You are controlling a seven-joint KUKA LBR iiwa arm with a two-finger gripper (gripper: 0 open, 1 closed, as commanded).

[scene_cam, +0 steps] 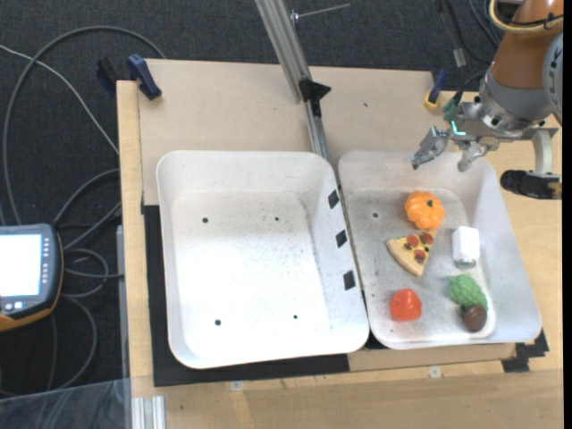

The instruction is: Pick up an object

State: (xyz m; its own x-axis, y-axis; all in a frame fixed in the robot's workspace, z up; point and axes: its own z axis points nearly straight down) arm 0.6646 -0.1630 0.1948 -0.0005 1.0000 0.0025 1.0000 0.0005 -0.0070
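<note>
The right bin holds an orange pumpkin, a pizza slice, a white block, a red tomato, a green broccoli piece and a brown lump. My gripper hangs above the bin's far edge, up and to the right of the pumpkin. Its two fingers are spread apart with nothing between them.
The left bin lies beside the right one. A slanted metal rail runs down to the gap between the bins. Blue clamps sit at the bench's far corners. A pendant lies off the bench at left.
</note>
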